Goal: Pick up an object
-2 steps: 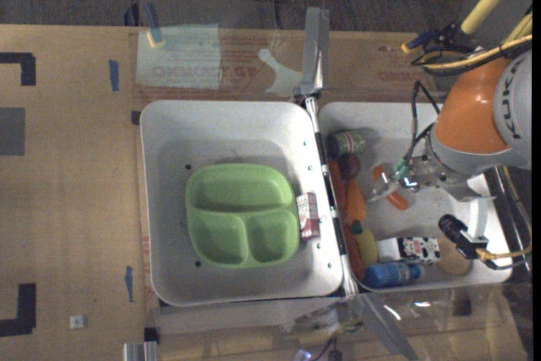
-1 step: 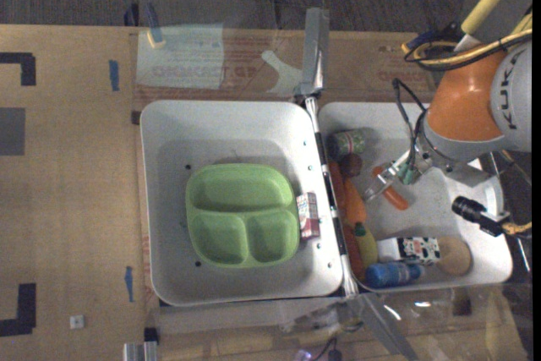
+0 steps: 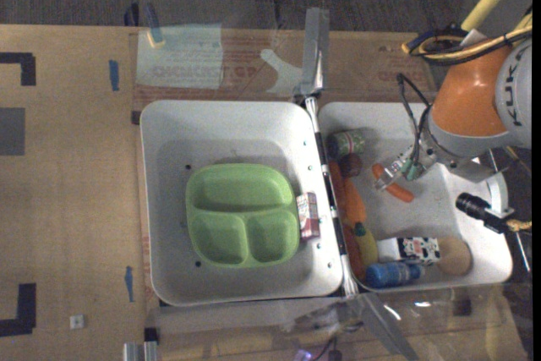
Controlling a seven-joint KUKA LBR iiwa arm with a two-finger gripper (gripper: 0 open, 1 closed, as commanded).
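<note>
My gripper [image 3: 392, 174] hangs low in the right bin [image 3: 439, 207], at its upper middle, below the arm's orange band [image 3: 470, 94]. A small orange carrot-like piece [image 3: 397, 191] lies just under and in front of the gripper tip, touching or nearly touching it. To the left of the gripper are a green can [image 3: 347, 141] and a dark brown lump [image 3: 350, 165]. A long orange carrot [image 3: 351, 201] lies along the bin's left wall.
Along the right bin's front lie a yellow bottle [image 3: 365, 243], a blue bottle [image 3: 393, 273], a black-and-white carton [image 3: 418, 248] and a tan ball [image 3: 455, 255]. The left bin [image 3: 169, 148] holds a green divided plate [image 3: 243, 214] and a small red packet [image 3: 308, 216].
</note>
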